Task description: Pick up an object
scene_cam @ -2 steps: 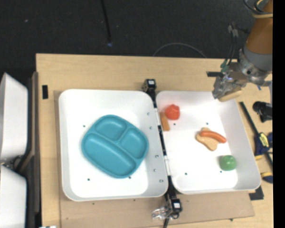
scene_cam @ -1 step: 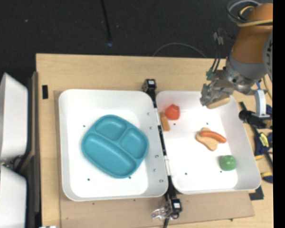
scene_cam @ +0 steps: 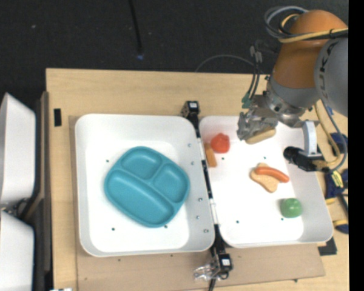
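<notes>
Two white bins [scene_cam: 85, 162] fill our bench; at upper right our gripper [scene_cam: 253, 129] pinches a tan block [scene_cam: 262, 136], arm [scene_cam: 303, 53] hanging over it.

Item count, bench and bins

Two white bins [scene_cam: 88, 235]; one blue divided plate [scene_cam: 147, 187]; four small food items [scene_cam: 270, 177]; one tan block [scene_cam: 262, 136].

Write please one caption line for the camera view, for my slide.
Gripper hovers over right bin near tan block; teal divided plate lies in left bin.
</notes>
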`<state>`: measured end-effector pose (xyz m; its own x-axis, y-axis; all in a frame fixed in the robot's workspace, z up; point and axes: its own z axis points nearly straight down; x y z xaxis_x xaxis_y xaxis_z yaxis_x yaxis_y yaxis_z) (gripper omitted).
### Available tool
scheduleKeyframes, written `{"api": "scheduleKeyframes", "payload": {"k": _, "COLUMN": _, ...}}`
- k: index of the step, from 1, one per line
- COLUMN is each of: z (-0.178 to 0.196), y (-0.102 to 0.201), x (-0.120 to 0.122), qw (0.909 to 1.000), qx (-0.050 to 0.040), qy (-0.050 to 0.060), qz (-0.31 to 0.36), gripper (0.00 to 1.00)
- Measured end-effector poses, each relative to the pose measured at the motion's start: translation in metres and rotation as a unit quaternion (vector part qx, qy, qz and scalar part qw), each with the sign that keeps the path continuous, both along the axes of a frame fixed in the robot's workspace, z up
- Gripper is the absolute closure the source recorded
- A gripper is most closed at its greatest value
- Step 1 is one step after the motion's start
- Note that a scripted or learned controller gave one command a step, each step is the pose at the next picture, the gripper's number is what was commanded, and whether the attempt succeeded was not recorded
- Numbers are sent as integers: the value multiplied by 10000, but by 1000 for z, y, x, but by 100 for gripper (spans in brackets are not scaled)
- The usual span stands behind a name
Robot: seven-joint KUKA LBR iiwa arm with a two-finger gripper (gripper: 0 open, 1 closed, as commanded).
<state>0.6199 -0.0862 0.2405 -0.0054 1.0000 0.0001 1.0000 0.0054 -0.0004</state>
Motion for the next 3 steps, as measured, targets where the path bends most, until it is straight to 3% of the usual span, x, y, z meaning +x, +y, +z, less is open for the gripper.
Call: {"api": "scheduleKeyframes", "payload": {"k": 3, "z": -17, "y": 139, "x": -48, "qw": 10000, "qx": 10, "qy": 6, "qz": 10, "gripper": 100}}
